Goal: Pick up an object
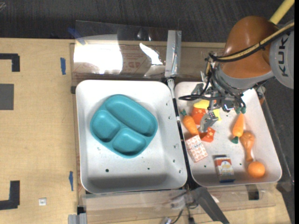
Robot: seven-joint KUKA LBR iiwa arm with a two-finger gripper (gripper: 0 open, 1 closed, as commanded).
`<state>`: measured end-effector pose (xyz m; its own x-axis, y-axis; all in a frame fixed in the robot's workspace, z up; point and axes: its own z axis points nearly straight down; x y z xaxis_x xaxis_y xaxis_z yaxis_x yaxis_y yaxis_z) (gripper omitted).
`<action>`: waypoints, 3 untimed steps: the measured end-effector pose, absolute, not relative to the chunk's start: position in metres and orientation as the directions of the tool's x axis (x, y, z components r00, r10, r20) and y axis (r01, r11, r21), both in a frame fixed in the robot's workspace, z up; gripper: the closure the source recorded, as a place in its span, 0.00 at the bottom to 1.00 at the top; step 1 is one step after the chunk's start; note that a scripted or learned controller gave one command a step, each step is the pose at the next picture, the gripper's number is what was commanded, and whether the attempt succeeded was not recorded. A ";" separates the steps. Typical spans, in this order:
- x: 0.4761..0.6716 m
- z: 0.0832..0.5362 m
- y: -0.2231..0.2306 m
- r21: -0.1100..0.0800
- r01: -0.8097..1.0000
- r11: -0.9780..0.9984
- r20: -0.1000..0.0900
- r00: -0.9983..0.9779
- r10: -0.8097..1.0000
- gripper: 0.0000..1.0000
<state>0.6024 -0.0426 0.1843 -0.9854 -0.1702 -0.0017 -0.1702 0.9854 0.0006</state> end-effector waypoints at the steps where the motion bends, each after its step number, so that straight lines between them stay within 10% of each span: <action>1: 0.526 0.186 -0.074 -0.001 -0.123 0.992 -0.005 -0.992 -0.123 0.00; 2: 0.582 0.091 -0.096 -0.005 -0.246 0.969 -0.017 -0.969 -0.246 0.00; 3: 0.597 0.091 -0.101 -0.004 -0.287 0.958 -0.016 -0.958 -0.287 0.00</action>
<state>0.5970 -0.1011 0.0907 -0.9577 -0.2873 -0.0155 -0.2872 0.9579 -0.0044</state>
